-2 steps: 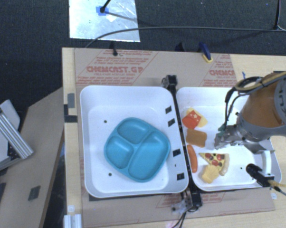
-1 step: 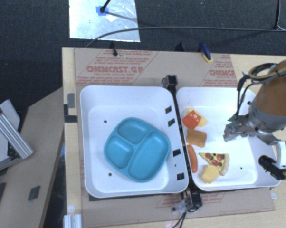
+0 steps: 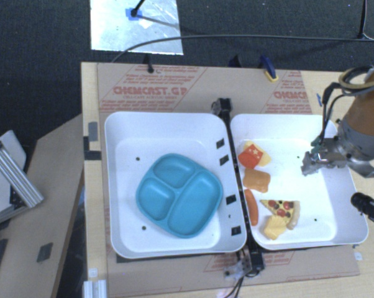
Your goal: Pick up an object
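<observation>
Left bin: the shallow white plastic bin (image 3: 122,185) holds a light-blue, three-compartment plastic plate (image 3: 179,194), lying flat near its middle.
Right bin: the second shallow white bin (image 3: 336,228) holds the candidates, all along its left side; a red-and-yellow toy food piece (image 3: 251,156), just below it an orange rounded toy piece (image 3: 257,180), then a slim orange toy carrot (image 3: 251,207), a toy pizza slice (image 3: 281,208) and a pale yellow toy block (image 3: 274,228) at the bottom.
Gripper: the grey two-finger gripper (image 3: 312,161) hangs over the bin's right half, well apart from every toy; nothing lies between its tips.
Doing it well: my judgement is to choose the orange rounded toy piece or the pizza slice, which lie less crowded; centre above it, then descend straight.
Hard to make out: the gripper is small and blurred, so its opening cannot be told; the arm is cut off at the right.
</observation>
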Controlling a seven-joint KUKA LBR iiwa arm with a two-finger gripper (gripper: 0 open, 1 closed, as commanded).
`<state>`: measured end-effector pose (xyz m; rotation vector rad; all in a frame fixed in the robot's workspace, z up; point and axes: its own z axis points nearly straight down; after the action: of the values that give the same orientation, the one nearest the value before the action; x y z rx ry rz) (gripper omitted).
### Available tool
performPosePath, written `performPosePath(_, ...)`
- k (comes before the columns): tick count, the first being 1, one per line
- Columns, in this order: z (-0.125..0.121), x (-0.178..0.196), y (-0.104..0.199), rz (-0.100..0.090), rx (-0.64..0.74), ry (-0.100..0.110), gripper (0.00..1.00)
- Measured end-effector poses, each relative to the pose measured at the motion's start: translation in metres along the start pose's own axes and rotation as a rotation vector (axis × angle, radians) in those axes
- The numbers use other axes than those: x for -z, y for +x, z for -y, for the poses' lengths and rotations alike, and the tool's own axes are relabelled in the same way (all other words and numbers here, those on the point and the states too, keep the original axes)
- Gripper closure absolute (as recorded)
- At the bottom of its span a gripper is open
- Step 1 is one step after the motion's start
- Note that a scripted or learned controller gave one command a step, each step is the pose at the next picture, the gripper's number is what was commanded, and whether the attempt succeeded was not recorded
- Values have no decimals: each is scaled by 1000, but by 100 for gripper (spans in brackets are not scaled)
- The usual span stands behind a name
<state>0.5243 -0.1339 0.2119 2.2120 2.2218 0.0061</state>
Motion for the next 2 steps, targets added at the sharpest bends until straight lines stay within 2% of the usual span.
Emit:
performPosePath(1, -1, 9, 56, -4, 6, 4, 100)
performPosePath(2, -14, 5, 101, -4, 6, 5, 100)
